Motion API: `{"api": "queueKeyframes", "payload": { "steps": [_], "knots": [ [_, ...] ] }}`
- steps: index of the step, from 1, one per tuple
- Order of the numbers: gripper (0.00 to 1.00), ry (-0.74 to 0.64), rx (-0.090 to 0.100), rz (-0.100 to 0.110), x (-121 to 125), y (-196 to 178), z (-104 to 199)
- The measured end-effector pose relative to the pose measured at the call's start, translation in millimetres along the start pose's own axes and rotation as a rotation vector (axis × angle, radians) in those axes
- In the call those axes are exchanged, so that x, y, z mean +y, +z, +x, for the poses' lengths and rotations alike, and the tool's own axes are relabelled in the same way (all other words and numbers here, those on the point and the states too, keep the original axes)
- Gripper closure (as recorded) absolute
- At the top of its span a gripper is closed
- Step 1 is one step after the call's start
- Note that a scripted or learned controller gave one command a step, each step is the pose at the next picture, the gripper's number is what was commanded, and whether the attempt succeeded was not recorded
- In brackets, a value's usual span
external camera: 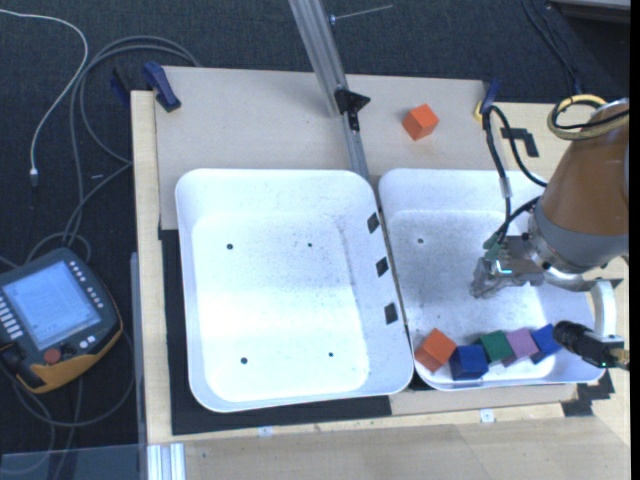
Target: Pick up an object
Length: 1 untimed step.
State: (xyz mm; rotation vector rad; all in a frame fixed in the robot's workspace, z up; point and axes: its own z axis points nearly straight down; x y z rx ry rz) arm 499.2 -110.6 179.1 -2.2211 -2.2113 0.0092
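1. Over the right bin [440, 193], toward its right side, the gripper [487, 282] hangs low above the speckled white floor; whether its fingers are apart or together cannot be told from this slanted view, and nothing is visible between them.
2. Above the gripper, the arm's grey wrist and broad orange band [592, 183] reach in from the right, with black cables looping over them.
3. Along the near wall of the same bin, well below the gripper, a row of small blocks sits close together: an orange cube [435, 349], a blue cube [468, 362] just beside it, a green cube [496, 347], a purple cube [522, 343] and another blue block [545, 339] at the far right.
4. Beside it, the left bin [200, 268] has a speckled floor marked by a few dark dots.
5. Beyond both bins, on the tan bench top [250, 118], a lone orange block [421, 121] lies well apart from the others.
6. Off the bench to the left, a teach pendant [52, 313] with a lit screen rests on the dark carpet.
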Motion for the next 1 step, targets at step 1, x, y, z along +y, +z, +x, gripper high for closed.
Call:
{"api": "queueKeyframes", "payload": {
  "steps": [1],
  "knots": [
    [1.00, -0.005, -0.006, -0.022, 55.1, -106.5, -38.8]
  ]
}}
